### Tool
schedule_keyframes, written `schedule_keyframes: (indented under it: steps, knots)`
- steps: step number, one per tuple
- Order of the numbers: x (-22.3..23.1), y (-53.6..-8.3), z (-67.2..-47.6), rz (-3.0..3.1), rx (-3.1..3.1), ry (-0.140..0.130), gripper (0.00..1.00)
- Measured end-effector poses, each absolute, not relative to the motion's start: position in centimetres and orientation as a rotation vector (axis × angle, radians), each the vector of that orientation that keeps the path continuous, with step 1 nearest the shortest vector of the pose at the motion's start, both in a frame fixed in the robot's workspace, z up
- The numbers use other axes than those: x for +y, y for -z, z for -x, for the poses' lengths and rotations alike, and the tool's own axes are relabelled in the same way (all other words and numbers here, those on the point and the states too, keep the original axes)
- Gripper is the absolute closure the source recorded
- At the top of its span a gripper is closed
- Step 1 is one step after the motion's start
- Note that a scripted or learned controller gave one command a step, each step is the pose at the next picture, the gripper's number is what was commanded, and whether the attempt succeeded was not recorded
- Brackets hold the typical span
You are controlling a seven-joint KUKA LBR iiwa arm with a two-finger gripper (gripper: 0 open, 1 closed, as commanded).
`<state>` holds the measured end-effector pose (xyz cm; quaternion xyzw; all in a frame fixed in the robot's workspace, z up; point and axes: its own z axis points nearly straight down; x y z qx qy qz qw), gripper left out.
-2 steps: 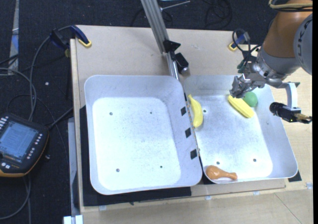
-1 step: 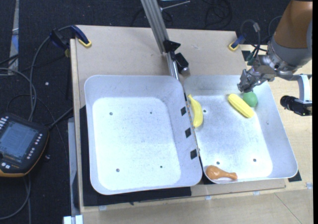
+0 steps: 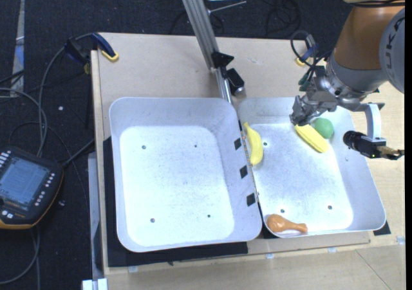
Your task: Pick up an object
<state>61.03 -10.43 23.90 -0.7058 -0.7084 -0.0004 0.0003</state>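
Camera view: claw (image 3: 302,117) just above yellow object (image 3: 311,139), touching it

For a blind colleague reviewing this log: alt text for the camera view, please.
The arm's gripper hangs over the right bin, at a yellow object beside a green ball. A banana lies by the bin's left wall, an orange piece near its front.

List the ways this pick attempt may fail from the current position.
The tool sits at the end of the yellow object, which lies against the green ball, so closing there may grab both or nudge one away. Both rest near the right bin's back wall, leaving little room. An end grip on the long yellow object may let it swing or slip.
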Motion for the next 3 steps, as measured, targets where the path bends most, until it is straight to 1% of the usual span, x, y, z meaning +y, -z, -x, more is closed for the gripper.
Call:
schedule_keyframes:
  steps: [2,3]
  knots:
    - [-0.5,-22.3,-59.5,2.216,-2.226,0.001,1.00]
    - [5.2,-22.7,-60.4,2.216,-2.225,0.001,1.00]
